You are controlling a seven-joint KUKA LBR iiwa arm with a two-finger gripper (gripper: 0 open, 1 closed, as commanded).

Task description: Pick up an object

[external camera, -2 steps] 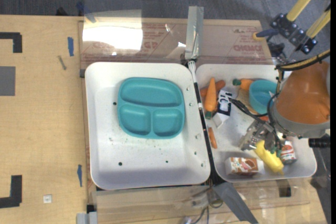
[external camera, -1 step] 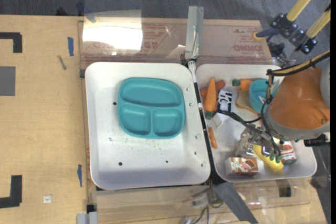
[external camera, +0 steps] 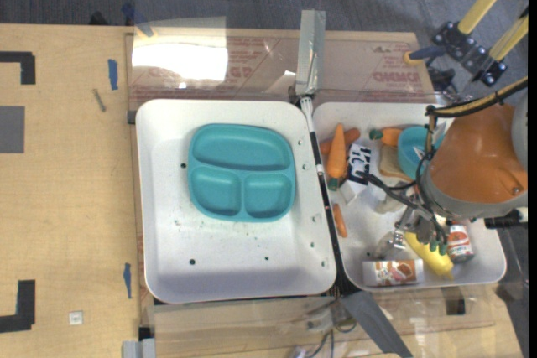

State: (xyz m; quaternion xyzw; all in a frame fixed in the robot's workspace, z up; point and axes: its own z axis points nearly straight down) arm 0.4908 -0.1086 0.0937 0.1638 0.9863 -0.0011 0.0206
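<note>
Finger state cannot be told as gripper (external camera: 411, 229) is lowered by banana (external camera: 430, 254) in right bin (external camera: 495, 268); centring advised before closing.

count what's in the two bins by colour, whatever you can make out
teal: 3 - tray in the left bin, cup, small bit
orange: 2 - carrot, thin stick
yellow: 1 - banana
red and white: 2 - can, packet
black and white: 1 - card
total: 9, though the arm hides part of the right bin
</note>
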